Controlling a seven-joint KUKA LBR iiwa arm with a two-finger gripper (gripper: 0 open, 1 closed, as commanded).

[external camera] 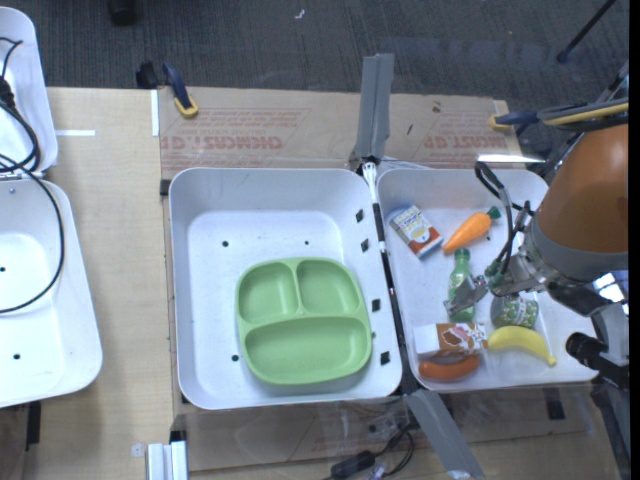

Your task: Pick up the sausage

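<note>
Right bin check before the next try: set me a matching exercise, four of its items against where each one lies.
Items:
1. sausage
2. carrot
3. banana
4. small carton

Places:
A. far side of the right bin, near the middle
B. near edge, at the corner by the divider
C. near edge, toward the arm's side
D. far left part, close to the divider

Pairs: 1-B, 2-A, 3-C, 4-D.
</note>
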